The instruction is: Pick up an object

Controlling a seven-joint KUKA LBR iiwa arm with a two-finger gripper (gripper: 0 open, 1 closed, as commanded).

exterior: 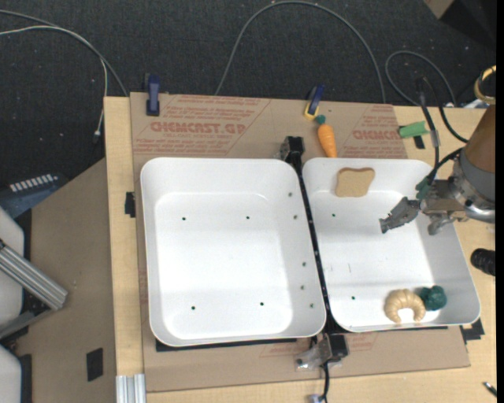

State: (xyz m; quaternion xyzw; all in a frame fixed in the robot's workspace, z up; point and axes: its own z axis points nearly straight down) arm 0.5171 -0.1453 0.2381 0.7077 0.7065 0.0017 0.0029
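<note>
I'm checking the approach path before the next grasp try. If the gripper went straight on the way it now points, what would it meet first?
The gripper points left and slightly down over the right bin. Straight on, it would probably meet that bin's bare white floor first, though height is unclear. The bread slice and croissant lie off that line.

- the table [205, 126] is covered with brown cardboard that has red printed letters.
- two blue clamps [152, 94] hold the cardboard at its far edge.
- thin white cables [315, 9] lie on the dark carpet [71, 118] behind the table.
- a green clip [413, 131] sits near the far right corner.
- a metal rail [31, 279] is at the left.
</note>
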